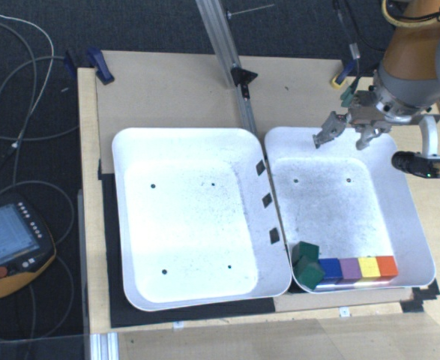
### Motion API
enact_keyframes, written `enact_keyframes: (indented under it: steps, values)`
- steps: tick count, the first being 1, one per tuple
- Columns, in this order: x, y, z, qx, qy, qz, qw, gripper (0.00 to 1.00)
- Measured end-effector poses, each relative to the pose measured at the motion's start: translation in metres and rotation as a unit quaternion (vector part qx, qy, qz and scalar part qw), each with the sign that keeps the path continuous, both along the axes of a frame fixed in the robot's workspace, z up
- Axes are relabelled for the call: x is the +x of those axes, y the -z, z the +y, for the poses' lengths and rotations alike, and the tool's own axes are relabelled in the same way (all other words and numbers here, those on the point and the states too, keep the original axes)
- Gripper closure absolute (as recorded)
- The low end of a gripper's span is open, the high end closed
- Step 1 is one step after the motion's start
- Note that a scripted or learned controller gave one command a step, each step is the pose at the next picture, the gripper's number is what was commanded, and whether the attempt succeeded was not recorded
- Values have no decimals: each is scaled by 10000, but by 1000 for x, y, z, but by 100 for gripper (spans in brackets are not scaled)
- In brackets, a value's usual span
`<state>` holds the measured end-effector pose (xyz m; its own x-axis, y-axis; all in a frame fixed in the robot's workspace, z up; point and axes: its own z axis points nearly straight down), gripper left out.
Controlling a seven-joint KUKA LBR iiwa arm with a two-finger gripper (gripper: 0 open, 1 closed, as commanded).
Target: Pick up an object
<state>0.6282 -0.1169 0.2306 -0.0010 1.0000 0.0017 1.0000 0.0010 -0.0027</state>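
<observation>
My gripper [347, 135] hangs over the far rim of the right bin [399, 201], its two fingers spread apart with nothing between them. At the near edge of that bin lies a row of blocks: a dark green block [306, 257] at the left, then blue [330, 268], purple [350, 267], yellow [369, 265] and orange [386, 265] blocks side by side. The gripper is well away from them, at the opposite end of the bin.
The left bin [130, 201] sits beside the right one, with black clips [267, 199] along the shared rim. A slanted metal rail [221, 32] runs in from the top. Cables and a handheld pendant [10, 238] lie off the bench at left.
</observation>
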Motion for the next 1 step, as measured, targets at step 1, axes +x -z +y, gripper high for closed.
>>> enact_keyframes:
  steps: [1]
  values:
    - [24,136,-2,2,-2,36,10000,0]
